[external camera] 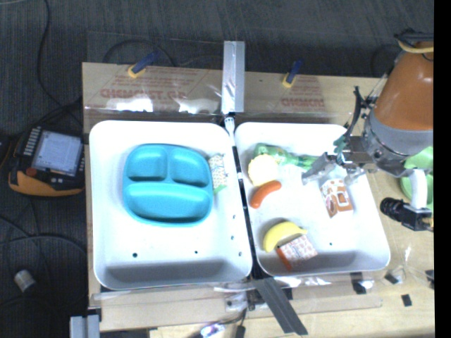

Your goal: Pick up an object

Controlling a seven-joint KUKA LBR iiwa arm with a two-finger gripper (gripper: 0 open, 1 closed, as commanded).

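My gripper (332,174) hangs over the right bin (366,255), near its right wall, open, with one grey finger (313,171) pointing left. Just below it on the bin floor lies a small orange-and-white packet (337,196); nothing sits between the fingers. Further left in the same bin are a green leafy item (282,156), a pale yellow round piece (261,167) and an orange-red sausage (264,192). At the front lie a yellow fruit (277,232) and a red-and-white box (296,249).
The left bin (113,259) holds a blue divided plate (169,182), with a small speckled item (218,170) by the dividing wall. A green and white object (419,171) and black hardware (405,213) sit on the bench right of the bins.
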